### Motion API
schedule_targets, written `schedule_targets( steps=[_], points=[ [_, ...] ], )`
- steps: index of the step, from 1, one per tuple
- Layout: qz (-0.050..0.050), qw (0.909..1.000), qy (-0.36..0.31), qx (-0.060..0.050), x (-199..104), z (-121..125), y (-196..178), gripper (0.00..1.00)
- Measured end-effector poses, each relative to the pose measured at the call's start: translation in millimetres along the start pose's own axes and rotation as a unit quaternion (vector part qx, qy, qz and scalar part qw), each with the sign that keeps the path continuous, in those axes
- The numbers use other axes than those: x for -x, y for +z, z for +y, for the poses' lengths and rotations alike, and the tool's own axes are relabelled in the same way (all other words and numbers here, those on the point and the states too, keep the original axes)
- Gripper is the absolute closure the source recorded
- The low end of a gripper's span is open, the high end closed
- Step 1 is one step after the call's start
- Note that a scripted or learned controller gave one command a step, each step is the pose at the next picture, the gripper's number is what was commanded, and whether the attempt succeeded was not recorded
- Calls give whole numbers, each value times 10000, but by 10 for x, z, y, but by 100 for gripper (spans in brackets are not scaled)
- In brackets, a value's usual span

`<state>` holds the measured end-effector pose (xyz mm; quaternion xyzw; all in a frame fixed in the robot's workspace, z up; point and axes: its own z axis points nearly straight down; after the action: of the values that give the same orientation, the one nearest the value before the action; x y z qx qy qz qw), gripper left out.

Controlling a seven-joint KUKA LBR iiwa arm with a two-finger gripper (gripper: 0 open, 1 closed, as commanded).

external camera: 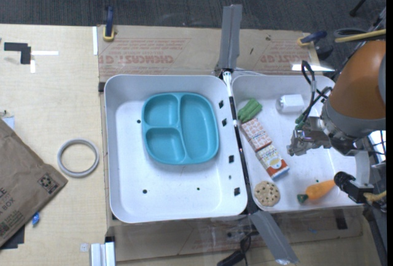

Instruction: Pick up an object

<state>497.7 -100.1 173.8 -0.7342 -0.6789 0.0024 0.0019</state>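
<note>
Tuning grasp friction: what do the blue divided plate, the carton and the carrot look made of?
Blue divided plate: likely moulded plastic, smooth, uniform turquoise with a soft sheen. Carton: looks like printed card or a plastic toy copy, flat faces with sharp edges; can't tell which. Carrot: probably toy plastic, even orange with a green tip, slightly glossy.

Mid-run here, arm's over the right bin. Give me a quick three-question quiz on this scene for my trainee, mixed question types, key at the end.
1. True or false: the blue divided plate lies in the left bin.
2. Which item lies nearest the front edge of the right bin? A) cookie B) white cylinder C) green vegetable
3. Fill in: the carton lies between the green vegetable and the ____.

Key: 1 true; 2 A; 3 cookie. The gripper is to the right of the carton, with the carrot nearer the front.
</note>
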Motion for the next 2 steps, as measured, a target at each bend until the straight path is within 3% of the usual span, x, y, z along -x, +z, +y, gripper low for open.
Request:
schedule_targets(
  steps=[1, 2],
  points=[
    [-1, 10000, -2, 0, 0, 0, 0, 0],
    [2, 9964, -845, 22, -82, 237, 826, 0]
  ],
)
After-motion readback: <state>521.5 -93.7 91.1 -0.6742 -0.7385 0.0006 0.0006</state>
